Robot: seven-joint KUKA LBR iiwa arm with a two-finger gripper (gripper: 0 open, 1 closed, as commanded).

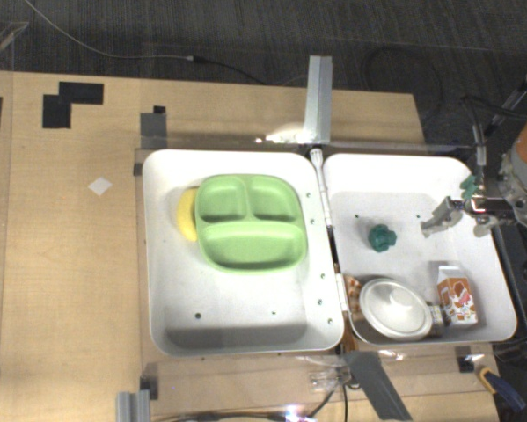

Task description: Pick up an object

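**Camera view: arm over the right bin, nothing between its fingers**

From my seat I see the bench point(69, 262) carrying two white bins side by side. The left bin point(171, 323) holds a green divided tray point(248, 221) toward its far half, and a yellow object point(186, 215) pokes out from under the tray's left edge. The right bin point(395, 178) has the pickable things. A round metal bowl point(397, 307) sits by the near edge, close to the wall shared with the left bin. Just beside it, toward the near right corner, lies a small printed carton point(456, 295). A little teal object point(382, 237) rests near the middle of that bin, well apart from the walls.

My arm point(523, 170) reaches in over the right edge of the right bin. The gripper point(464, 211) hangs there with its fingers spread and nothing between them, right of the teal object and clear of it.
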